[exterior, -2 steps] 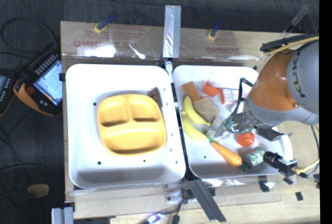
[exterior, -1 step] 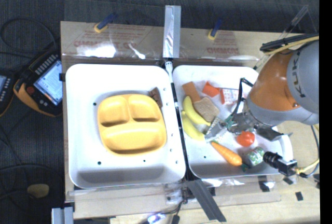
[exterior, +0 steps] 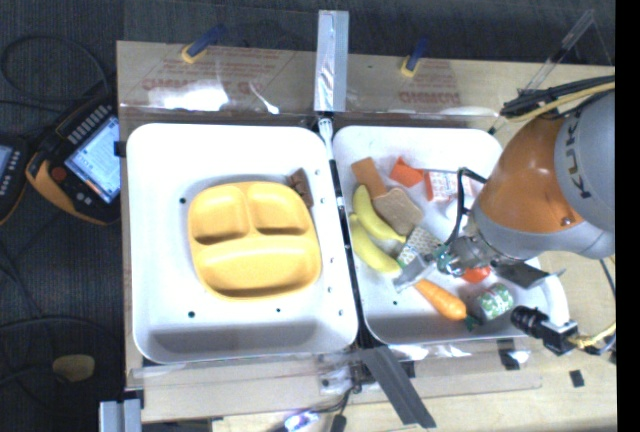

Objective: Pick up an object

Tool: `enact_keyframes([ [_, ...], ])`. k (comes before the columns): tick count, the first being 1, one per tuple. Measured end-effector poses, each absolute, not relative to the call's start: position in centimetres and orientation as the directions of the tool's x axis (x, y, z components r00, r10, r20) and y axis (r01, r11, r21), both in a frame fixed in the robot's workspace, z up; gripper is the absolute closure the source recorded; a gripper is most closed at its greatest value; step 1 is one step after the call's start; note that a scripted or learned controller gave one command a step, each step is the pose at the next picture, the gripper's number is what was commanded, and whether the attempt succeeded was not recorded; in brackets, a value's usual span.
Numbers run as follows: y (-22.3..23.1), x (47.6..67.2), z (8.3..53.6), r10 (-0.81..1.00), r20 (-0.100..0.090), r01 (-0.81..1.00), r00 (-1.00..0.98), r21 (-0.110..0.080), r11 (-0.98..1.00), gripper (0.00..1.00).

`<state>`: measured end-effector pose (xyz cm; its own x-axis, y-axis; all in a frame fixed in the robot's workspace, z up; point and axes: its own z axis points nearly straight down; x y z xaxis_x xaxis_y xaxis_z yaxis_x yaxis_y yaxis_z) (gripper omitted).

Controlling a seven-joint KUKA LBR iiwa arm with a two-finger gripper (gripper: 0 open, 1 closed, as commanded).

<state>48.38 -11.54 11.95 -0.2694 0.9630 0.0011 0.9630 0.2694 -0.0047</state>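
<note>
The arm is down inside the right bin (exterior: pixel 520 142), so by my reading the step in hand is the reach and closing-in on a piece, not the lift; the pincer (exterior: pixel 452 258) sits low among the clutter, just right of the banana (exterior: pixel 370 232), and whether it is spread, pressed together or pinching anything I cannot tell, since the wrist and the pile hide its tips.

The likeliest targets lie close around it: a carrot (exterior: pixel 441 299) just below the pincer and lower right of the banana; a small green-and-white piece (exterior: pixel 494 301) right of the carrot; a grey mesh-like piece (exterior: pixel 421 243) touching the banana's right side. The next move, I judge, calls for a firm close on one single item and a straight rise clear of the neighbours, which crowd tightly and could be dragged along.

Also in the right bin, above the banana: a brown slice like bread (exterior: pixel 398 208), an orange block (exterior: pixel 405 172) and a red-and-white packet (exterior: pixel 439 184).

The left bin (exterior: pixel 150 220), across the divider from the banana, holds a yellow sectioned tray (exterior: pixel 254 237), lying flat; a small brown thing (exterior: pixel 298 183) rests at its upper right corner.
</note>
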Motion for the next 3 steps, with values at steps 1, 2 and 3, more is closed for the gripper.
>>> enact_keyframes([
  [1, -10.8, 48.4, 12.1, 0.975, 0.003, 0.975, -0.222, -0.005, 0.222, 0.00],
  [2, -11.3, 48.3, 12.0, 0.925, 0.001, 0.925, -0.381, -0.005, 0.381, 0.00],
  [3, -10.4, 48.3, 9.5, 0.994, 0.002, 0.994, -0.110, -0.007, 0.110, 0.00],
])
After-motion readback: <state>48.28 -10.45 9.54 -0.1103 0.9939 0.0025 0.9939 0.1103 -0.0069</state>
